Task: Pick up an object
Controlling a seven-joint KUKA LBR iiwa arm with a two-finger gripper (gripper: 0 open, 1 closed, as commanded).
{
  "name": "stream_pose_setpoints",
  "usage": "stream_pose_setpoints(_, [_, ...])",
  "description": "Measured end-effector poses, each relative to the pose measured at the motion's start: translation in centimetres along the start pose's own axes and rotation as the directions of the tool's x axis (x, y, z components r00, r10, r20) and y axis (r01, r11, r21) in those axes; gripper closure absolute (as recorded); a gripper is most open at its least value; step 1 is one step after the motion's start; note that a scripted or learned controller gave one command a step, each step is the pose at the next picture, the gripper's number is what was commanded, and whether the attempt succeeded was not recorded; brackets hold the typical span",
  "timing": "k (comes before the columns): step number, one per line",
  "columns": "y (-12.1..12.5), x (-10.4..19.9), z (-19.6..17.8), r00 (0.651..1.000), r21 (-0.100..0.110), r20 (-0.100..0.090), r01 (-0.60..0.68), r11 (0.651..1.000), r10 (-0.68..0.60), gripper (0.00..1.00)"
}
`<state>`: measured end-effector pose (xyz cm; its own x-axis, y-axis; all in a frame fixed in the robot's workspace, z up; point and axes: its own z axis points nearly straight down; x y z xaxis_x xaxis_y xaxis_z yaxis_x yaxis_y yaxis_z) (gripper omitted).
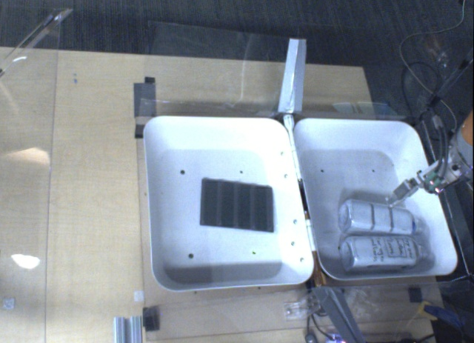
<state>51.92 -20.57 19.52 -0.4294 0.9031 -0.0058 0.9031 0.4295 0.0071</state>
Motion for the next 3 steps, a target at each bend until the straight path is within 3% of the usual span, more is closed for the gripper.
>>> stream_pose_setpoints(1, [2.7, 3.5, 7.5, 1.000, -0.008, 0.005, 0.030, 1.000, -0.030, 0.00])
stream_pose_setpoints(2, [3.7, 8.4, 10.5, 0.984, -0.006, 0.005, 0.176, 0.984, -0.176, 0.00])
stream_pose_setpoints(3, [4.1, 8.4, 9.2, 0.984, -0.015, 0.009, 0.177, 0.984, -0.177, 1.00])
